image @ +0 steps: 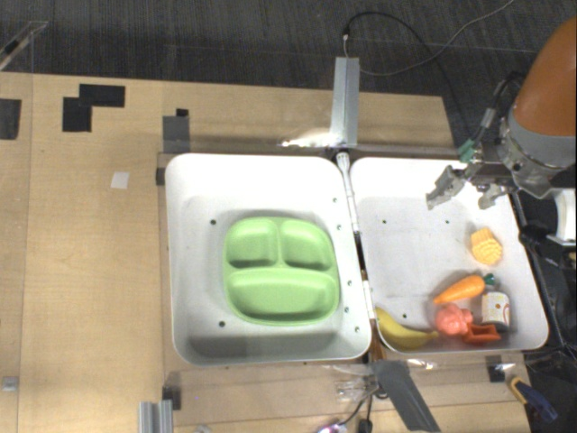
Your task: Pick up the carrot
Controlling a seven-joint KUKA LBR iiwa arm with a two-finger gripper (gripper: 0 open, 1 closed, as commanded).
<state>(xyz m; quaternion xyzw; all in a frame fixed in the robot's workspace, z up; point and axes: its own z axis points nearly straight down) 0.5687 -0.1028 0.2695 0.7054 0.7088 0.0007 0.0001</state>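
Note:
The carrot [462, 288], orange with a small green top, lies slanted in the right bin [406, 242] near its lower right corner. My gripper [465, 188] hangs over the upper right part of that bin, well above the carrot in the view. Its two fingers stand apart and nothing is between them. The arm's orange band fills the top right corner.
Around the carrot lie a yellow corn piece [486, 245], a banana [402, 330], a pink toy [453, 319] and a small white box [495, 308]. The left bin [194, 242] holds a green divided plate [280, 268].

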